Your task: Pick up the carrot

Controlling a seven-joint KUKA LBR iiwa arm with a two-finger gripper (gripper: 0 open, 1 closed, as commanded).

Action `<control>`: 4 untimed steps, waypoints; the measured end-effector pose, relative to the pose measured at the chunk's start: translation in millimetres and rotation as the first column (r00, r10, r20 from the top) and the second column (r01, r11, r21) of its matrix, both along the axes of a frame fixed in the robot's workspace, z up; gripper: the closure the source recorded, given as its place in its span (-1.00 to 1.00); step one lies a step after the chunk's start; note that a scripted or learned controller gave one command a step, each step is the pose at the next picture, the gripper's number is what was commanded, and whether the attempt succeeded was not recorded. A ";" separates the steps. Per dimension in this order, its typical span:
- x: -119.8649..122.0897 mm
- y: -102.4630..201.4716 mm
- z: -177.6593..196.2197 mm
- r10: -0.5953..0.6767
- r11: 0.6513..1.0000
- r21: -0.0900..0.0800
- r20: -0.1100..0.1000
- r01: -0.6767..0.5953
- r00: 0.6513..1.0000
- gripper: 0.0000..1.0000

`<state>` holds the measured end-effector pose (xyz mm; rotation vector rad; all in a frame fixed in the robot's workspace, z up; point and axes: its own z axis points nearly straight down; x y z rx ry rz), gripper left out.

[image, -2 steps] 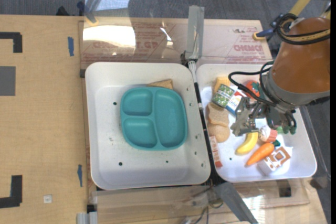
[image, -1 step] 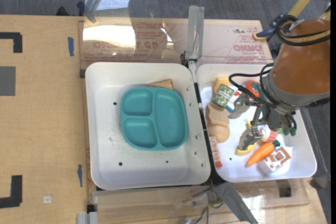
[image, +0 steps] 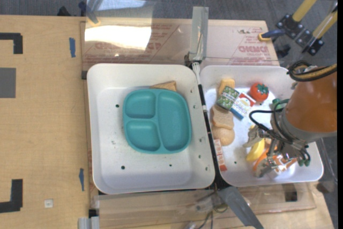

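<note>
Tan tabletop (image: 37,131) carries two white bins side by side — left bin (image: 102,115) at 9 o'clock, right bin (image: 313,171) at 3.

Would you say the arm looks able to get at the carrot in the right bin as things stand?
Probably yes. The end effector is low in the right bin, right at the orange carrot beside a yellow piece. Nothing lies over the carrot, though the wrist hides part of that corner.

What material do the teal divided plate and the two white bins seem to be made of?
The teal divided plate looks like moulded plastic with a matte finish: uniform colour, rounded compartments. The left bin and the right bin look like smooth white plastic with soft rounded rims, though coated metal is possible.
</note>
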<state>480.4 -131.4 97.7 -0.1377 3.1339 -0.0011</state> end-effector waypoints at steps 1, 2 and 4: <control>85.8 -15.1 -8.1 -0.015 1.000 -0.001 0.011 0.015 1.000 -1.00; 49.8 -25.5 -8.0 -0.063 0.998 0.001 0.009 0.063 0.998 -1.00; 13.2 18.9 -7.3 0.061 0.998 -0.001 0.012 -0.061 0.998 -1.00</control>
